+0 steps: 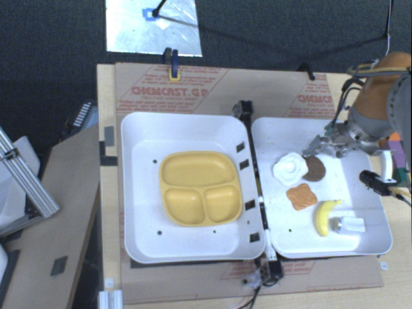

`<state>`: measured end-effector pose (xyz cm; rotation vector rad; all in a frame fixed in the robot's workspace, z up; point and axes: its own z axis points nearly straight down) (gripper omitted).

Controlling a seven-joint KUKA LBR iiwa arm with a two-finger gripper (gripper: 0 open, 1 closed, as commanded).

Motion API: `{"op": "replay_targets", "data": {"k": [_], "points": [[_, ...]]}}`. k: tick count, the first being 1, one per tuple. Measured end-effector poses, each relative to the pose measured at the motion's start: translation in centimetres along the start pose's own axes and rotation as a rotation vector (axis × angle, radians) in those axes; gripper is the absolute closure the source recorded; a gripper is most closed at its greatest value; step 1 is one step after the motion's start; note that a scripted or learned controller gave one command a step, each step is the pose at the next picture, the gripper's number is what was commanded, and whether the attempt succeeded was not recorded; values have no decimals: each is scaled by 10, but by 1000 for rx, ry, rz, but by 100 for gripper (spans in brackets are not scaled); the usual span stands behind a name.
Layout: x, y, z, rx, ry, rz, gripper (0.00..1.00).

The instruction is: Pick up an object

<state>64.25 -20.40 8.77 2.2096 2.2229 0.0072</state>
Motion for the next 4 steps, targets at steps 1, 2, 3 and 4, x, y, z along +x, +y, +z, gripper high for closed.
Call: {"op": "replay_targets", "data": {"k": [1, 2, 3, 4], "points": [[0, 3, -14, -9, -1, -3, 100], [6, 10, -61, 1, 0, 0, 100], [3, 9, -106, 1, -1, 0, 100], [5, 14, -172, -2, -2, 0, 100]]}}
